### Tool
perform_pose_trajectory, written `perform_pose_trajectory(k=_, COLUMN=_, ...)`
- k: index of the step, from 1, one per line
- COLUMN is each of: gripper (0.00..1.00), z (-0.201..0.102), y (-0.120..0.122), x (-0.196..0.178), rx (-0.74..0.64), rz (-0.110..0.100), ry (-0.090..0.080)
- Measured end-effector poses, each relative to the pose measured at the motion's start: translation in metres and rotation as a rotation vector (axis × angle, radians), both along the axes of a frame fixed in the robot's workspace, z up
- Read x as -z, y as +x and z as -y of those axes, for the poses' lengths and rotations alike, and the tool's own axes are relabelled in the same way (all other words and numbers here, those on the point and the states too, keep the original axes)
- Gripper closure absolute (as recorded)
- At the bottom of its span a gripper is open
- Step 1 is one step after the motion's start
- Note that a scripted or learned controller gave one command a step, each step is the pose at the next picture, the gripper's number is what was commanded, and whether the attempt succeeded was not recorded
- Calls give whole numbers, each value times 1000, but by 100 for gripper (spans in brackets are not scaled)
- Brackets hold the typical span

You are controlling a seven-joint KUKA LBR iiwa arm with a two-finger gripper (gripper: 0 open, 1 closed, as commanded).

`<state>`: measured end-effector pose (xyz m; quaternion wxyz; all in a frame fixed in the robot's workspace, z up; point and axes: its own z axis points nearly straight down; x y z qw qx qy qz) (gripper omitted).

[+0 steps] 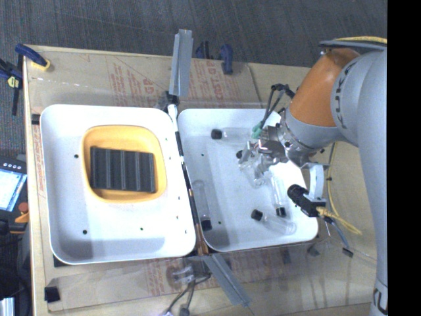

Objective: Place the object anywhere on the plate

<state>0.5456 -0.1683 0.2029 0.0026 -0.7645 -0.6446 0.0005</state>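
Left bin (59, 176): yellow plate (125, 137) bearing dark ribbed object (123, 170). Right bin (223, 222): small black pieces (216, 134); claw (258, 166) above, state cannot be told. Worktop (118, 78): cardboard print unreadable.

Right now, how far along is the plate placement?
Nothing placed yet: the yellow plate in the left bin carries only its dark grooved insert. The end effector is over the right bin, near small clear objects. Pick, transfer and placement all remain.
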Motion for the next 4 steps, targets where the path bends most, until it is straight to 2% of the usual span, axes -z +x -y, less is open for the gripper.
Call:
perform_pose_trajectory(k=1, gripper=100, z=-52, y=20, x=1, rx=-238, rz=1, ry=-1)
perform_pose_trajectory(k=2, gripper=100, z=-90, y=54, x=-4, rx=-519, rz=5, ry=-2)
perform_pose_trajectory(k=3, gripper=100, z=-179, y=74, x=4, rx=-715, rz=5, ry=-2)
perform_pose_trajectory(k=4, gripper=0, z=-179, y=74, x=3, rx=-715, rz=5, ry=-2)
